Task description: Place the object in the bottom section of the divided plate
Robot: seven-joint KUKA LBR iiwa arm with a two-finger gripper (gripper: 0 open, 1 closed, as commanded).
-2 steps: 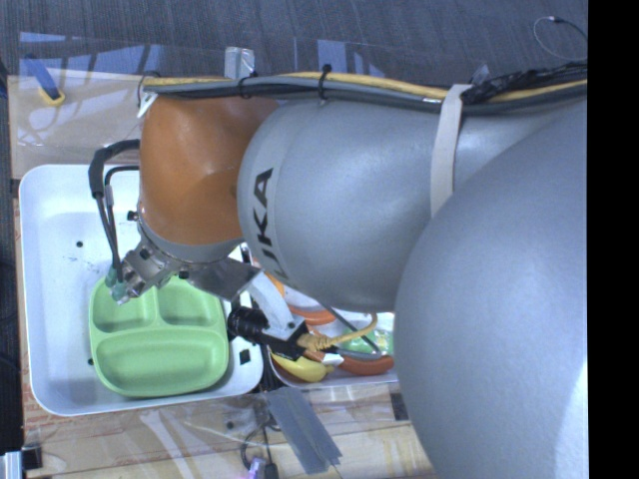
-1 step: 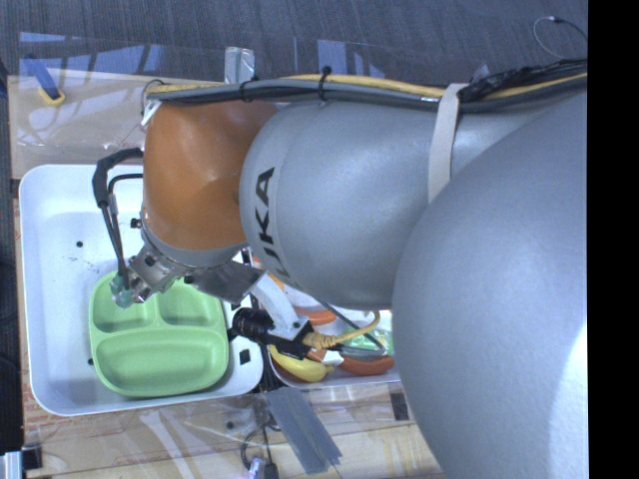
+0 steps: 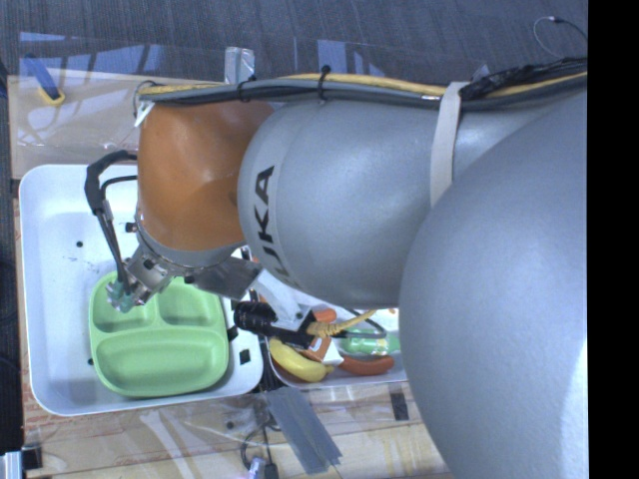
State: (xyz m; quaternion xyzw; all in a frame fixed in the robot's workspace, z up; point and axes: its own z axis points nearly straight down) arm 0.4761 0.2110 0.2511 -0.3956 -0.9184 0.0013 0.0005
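A green divided plate (image 3: 160,352) lies in the left white bin (image 3: 50,267), near its front. It has two small sections at the back and one wide section at the front. My gripper (image 3: 125,292) hangs low over the plate's back-left small section, below the arm's orange band (image 3: 190,183). Something small and bluish-green shows at the gripper's tip, too small to identify. The wide front section shows bare green.
The grey arm (image 3: 399,218) covers most of the right bin. In the visible strip of that bin lie a yellow banana (image 3: 300,364), a red item (image 3: 365,365), a green item (image 3: 371,345) and an orange piece (image 3: 321,318). A black cable (image 3: 100,208) loops beside the wrist.
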